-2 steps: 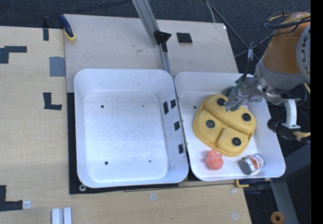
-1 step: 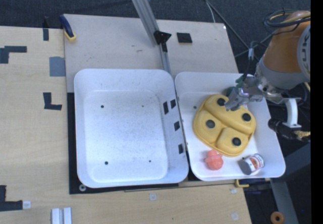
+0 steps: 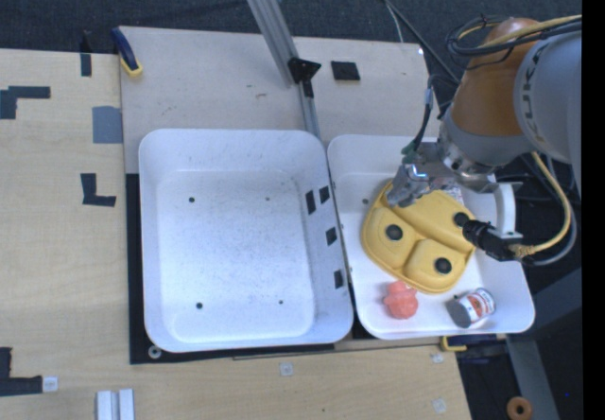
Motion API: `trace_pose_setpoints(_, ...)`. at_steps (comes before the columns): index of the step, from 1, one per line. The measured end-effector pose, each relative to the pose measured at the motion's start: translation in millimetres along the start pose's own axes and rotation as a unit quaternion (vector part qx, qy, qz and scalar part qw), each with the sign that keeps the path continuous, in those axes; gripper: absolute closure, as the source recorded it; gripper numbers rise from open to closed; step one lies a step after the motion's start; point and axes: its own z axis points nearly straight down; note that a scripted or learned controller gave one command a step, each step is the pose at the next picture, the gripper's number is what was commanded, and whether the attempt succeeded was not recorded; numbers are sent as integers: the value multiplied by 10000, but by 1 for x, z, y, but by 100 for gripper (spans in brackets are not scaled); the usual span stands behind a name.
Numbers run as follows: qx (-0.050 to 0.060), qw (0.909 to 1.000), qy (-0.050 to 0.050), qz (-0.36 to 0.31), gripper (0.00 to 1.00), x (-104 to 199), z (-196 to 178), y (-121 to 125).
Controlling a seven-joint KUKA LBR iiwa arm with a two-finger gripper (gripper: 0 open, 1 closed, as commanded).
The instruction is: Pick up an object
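In the right bin [image 3: 359,172] lies a yellow padded object [image 3: 421,236] with three dark spots. A small pink-red lump [image 3: 401,300] rests near the bin's front edge. Beside it, at the front right corner, lies a small grey and white can [image 3: 470,306] with a red mark. My gripper [image 3: 409,183] reaches down at the yellow object's far edge, touching or just above it. The arm's grey and orange wrist [image 3: 492,101] hangs over the bin's back right part and hides what is under it.
The left bin [image 3: 227,238] stands beside the right one, with black tape marks on the shared wall. A slanted metal pole [image 3: 274,21] rises behind the bins. A yellow and black cable [image 3: 544,243] loops off the arm at the right.
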Motion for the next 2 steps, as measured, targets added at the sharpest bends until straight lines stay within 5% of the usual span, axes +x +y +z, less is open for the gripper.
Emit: trace_pose_setpoints(2, 2, 10000, 3, -8, 100, 119, -10, 7)
